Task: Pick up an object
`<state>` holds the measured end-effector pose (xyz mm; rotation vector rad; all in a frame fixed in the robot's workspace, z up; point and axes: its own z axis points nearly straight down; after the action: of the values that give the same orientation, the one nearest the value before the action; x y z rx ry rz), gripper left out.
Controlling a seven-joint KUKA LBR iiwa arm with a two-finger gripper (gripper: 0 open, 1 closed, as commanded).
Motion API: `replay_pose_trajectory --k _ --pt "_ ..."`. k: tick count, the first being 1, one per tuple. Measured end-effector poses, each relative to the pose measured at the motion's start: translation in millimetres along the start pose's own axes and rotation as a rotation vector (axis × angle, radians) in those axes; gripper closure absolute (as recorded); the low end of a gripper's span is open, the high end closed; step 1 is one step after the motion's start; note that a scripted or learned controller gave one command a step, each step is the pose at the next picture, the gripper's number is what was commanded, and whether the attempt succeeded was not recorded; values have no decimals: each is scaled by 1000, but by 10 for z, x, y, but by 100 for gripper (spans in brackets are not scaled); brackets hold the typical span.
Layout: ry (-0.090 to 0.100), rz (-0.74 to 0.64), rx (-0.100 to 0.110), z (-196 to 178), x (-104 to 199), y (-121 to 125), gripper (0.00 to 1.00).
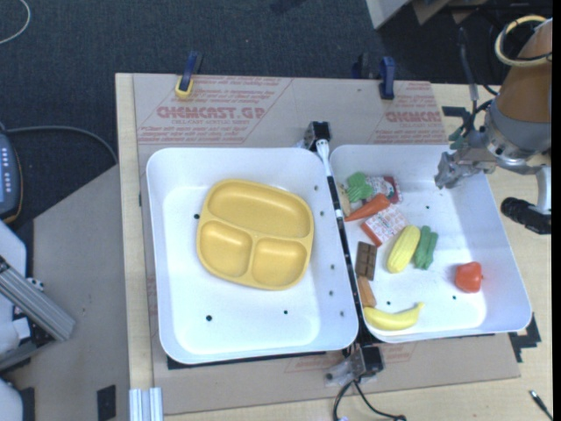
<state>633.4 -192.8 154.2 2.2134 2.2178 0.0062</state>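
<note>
The gripper hangs over the right bin's far edge, nothing between its fingers; open or closed, I can't tell. Corn and tomato lie nearer

Dark carpet floor surrounds a brown board-topped bench
</note>
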Motion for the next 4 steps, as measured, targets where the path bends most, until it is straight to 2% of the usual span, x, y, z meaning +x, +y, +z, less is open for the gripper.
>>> replay_pose_trajectory --k 1,2,3,4 --pt "-1 2 0 -628 -72 -3 100" --pt "1 1 4 -717 -75 6 100" --pt "6 -2 13 -617 419 -245 100" --pt "6 -3 13 -547 884 -499 100"
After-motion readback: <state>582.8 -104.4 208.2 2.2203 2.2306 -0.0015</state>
